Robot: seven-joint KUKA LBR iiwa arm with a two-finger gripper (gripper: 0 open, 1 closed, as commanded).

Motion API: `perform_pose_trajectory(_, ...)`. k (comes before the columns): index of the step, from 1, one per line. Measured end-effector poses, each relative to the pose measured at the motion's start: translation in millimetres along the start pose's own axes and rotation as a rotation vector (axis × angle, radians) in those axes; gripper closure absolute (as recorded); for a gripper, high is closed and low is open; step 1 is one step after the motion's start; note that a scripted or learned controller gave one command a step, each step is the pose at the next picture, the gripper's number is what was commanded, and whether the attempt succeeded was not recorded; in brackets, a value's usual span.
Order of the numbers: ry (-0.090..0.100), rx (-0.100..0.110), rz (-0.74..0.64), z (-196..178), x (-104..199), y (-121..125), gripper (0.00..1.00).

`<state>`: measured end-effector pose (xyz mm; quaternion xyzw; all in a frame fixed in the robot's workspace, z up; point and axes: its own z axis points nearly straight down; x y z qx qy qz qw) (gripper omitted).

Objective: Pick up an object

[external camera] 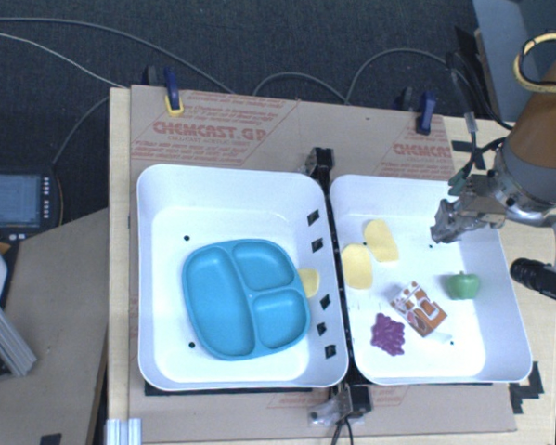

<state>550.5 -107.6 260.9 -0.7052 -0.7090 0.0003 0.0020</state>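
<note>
We count two white bins: the left bin [155, 257] holds one blue divided plate [246, 297]; the right bin [495, 331] holds five small toys. Two pale yellow pieces [380, 239] lie at nine o'clock, a brown-white block [419, 308] and purple grapes [388, 332] at six, a green apple [462, 286] at three. All look light and rigid; we judge the apple grips best across its middle. The gripper [453, 221] hovers at twelve o'clock, its opening impossible to read.

You saw two glossy white plastic bins [154, 285], a smooth blue plastic tray [244, 299] with soft sheen, and matt brown cardboard [265, 123] beneath. The green apple [462, 286] looked shiny plastic; the gripper [450, 228] looked dull grey metal.
</note>
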Motion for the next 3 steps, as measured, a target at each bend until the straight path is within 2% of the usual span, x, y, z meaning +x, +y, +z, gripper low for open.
perform_pose_trajectory(1,0.001,0.001,0.000,16.0,49.2,10.7,1.00)
perform_pose_trajectory(2,-0.001,-0.005,-0.002,10.6,100.4,25.1,1.00)
perform_pose_trajectory(3,0.000,0.000,-0.001,19.2,157.8,23.7,1.00)
